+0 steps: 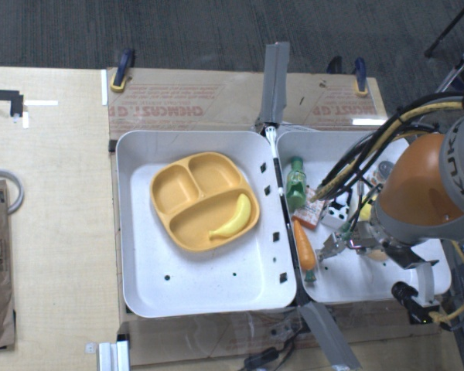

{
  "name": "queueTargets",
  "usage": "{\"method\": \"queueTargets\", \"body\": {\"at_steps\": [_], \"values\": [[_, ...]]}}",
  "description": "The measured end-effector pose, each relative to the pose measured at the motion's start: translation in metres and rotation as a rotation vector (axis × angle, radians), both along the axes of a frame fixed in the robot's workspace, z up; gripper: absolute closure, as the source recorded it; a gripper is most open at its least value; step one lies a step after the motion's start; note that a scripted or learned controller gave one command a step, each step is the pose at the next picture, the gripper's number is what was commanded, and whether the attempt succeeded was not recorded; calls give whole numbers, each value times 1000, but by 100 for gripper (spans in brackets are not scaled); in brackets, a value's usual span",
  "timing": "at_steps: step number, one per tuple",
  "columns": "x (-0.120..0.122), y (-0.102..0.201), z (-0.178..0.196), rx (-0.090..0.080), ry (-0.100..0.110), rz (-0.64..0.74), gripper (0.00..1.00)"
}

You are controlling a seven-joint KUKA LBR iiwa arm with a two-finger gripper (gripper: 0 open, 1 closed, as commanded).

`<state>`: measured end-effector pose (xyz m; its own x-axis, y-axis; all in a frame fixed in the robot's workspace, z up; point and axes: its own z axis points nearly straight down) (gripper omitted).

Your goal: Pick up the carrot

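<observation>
The carrot (304,247) is orange and lies lengthwise in the right bin (348,284), tight against its left wall. My gripper (329,246) hangs low over that bin just to the right of the carrot, close to it. The grey wrist and the orange band (421,184) rise behind it toward the right. I see nothing held by the gripper.
A green bottle (295,182) lies above the carrot, with a red and white packet (309,213) and a black-spotted item (339,207) beside it. The left bin (139,277) holds a yellow divided plate (187,192) with a banana (233,219). Cables (363,157) arc over the right bin.
</observation>
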<state>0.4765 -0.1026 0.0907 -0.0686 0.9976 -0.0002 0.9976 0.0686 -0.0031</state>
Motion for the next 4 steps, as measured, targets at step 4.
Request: {"method": "queueTargets", "body": {"at_steps": [4], "values": [[1, 4, 0, 1, -2, 529, 0]]}}
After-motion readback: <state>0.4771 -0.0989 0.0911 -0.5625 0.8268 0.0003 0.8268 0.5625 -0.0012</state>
